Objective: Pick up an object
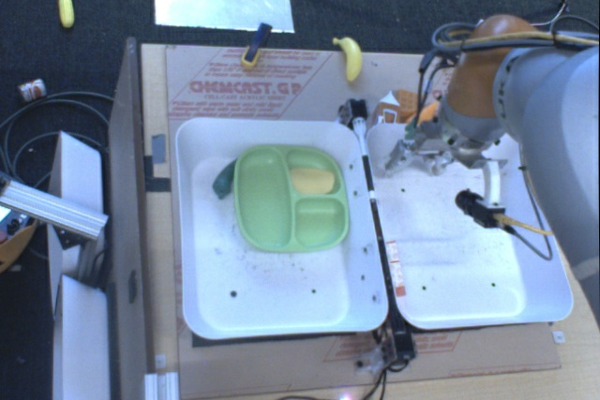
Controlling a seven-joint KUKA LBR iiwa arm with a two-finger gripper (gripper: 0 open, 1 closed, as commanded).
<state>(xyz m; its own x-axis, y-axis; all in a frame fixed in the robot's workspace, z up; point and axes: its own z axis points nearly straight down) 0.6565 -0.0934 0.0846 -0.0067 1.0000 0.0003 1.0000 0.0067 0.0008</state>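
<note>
My gripper [419,157] hangs low over the back left corner of the right bin [469,295], under the grey arm and its orange band [487,75]. Just behind it, at the bin's back edge, lies an orange and white object [401,108], partly hidden by the arm. In the left bin [216,295] a green divided plate [281,201] holds a yellow object [312,179] in its upper right compartment. A dark green object [223,180] lies against the plate's left rim.
A yellow banana [352,58] and a yellow-handled tool [254,47] lie on the cardboard behind the bins. A black plug with a yellow cable [478,208] hangs over the right bin. A black divider [373,211] runs between the bins.
</note>
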